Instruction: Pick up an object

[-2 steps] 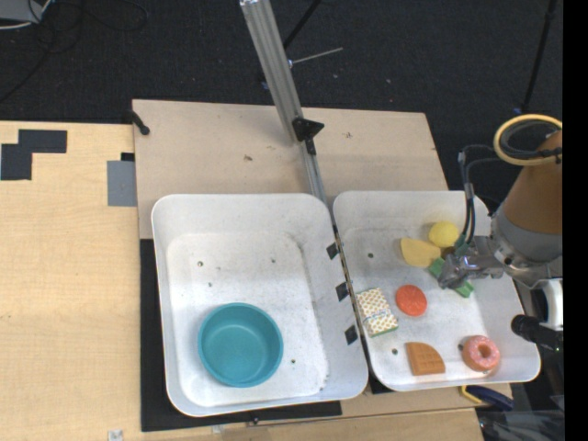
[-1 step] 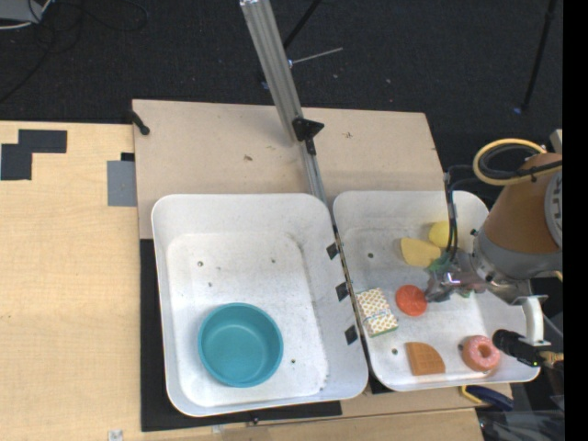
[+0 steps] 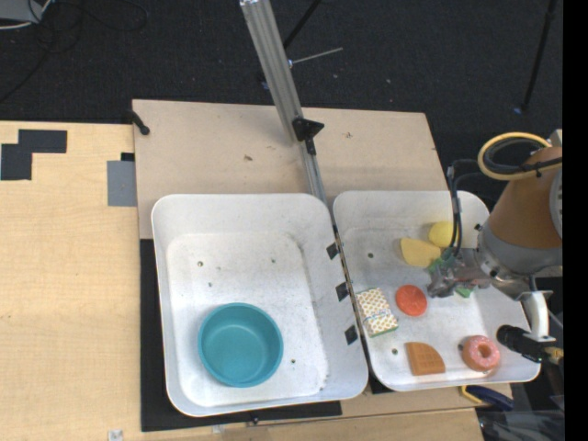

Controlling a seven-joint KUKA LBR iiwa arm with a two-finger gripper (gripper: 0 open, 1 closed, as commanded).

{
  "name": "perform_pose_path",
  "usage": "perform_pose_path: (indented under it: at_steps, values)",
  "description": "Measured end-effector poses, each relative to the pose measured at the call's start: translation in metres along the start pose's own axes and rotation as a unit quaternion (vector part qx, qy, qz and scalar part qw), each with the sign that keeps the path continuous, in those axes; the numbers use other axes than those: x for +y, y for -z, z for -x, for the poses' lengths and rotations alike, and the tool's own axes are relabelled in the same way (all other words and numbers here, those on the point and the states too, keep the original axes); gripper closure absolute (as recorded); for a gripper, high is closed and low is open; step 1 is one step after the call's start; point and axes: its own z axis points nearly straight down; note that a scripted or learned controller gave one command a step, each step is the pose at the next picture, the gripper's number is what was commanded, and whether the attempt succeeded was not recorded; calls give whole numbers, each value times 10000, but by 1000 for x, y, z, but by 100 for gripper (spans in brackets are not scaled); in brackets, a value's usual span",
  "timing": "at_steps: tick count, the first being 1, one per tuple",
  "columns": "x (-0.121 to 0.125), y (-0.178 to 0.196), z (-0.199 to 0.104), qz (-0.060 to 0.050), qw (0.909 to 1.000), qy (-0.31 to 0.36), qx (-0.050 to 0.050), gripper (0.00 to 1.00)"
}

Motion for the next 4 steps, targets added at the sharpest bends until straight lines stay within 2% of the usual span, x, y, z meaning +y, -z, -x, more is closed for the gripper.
perform_pose_path:
  at_steps: [1,3,4]
  values:
    - [5,57,9,24,10000,1,-8,100]
    - [1,140,9,16,10000,3,-5,100]
    - [14,128,-44,-4,10000,20,5,100]
